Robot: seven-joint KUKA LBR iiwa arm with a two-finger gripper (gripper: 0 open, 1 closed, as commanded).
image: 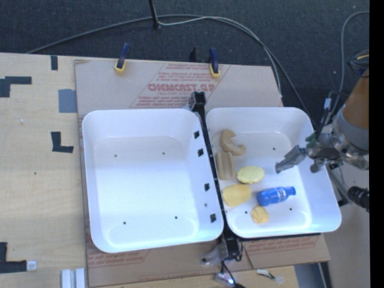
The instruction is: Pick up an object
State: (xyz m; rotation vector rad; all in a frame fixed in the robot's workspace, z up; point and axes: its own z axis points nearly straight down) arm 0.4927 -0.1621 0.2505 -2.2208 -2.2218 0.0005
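The right bin (282, 117) holds several small objects: a beige curved piece (231, 143), a tan block (224, 165), a yellow oval (251, 174), a yellow lump (236, 194), a blue bottle (276, 195) lying on its side, and a small orange-yellow piece (260, 215). My gripper (302, 162) hangs over the right side of this bin, up and to the right of the blue bottle. It is open, and nothing sits between its fingers. One finger (289, 160) points left toward the yellow oval.
The left bin (96, 161) stands beside the right one, with a black divider (207, 161) between them. Both rest on a cardboard sheet (174, 86) held by two clamps at the back. Cables run along the right edge near the arm.
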